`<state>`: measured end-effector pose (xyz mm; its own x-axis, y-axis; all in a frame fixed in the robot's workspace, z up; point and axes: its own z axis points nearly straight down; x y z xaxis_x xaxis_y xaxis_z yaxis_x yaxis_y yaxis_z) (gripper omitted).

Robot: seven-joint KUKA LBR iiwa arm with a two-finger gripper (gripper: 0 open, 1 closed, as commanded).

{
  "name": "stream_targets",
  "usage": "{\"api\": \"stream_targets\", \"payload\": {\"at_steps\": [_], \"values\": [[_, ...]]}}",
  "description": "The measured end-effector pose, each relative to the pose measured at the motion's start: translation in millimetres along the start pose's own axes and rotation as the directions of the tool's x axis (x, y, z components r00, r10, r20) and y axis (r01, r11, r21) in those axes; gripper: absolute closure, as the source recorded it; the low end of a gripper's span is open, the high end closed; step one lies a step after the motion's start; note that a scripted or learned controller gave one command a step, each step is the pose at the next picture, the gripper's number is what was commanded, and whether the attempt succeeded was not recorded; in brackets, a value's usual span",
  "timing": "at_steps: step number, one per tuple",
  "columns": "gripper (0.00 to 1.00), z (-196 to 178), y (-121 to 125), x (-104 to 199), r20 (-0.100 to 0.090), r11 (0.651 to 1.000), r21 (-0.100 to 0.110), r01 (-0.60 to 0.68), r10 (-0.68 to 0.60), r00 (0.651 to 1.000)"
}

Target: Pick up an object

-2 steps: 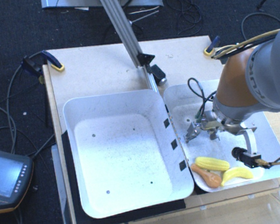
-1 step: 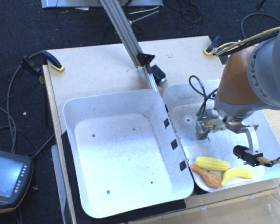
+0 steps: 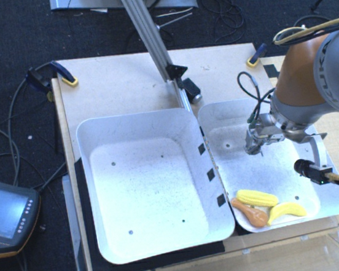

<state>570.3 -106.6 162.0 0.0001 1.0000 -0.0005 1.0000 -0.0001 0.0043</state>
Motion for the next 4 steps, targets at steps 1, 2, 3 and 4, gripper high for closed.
{"api": "stream_targets", "payload": {"at_steps": [1,2,3,4], "values": [[1.0,-44,0,6,0.0,1.0,0.0,0.001,-0.001,1.0],[1.0,-103,-5,2,0.0,1.0,0.0,0.0,0.0,1.0],[1.0,-107,-7,52,-0.001,1.0,0.004,0.004,-0.004,1.0],[1.0,-106,-5,97,-0.001,1.0,0.005,0.004,-0.004,1.0]]}}
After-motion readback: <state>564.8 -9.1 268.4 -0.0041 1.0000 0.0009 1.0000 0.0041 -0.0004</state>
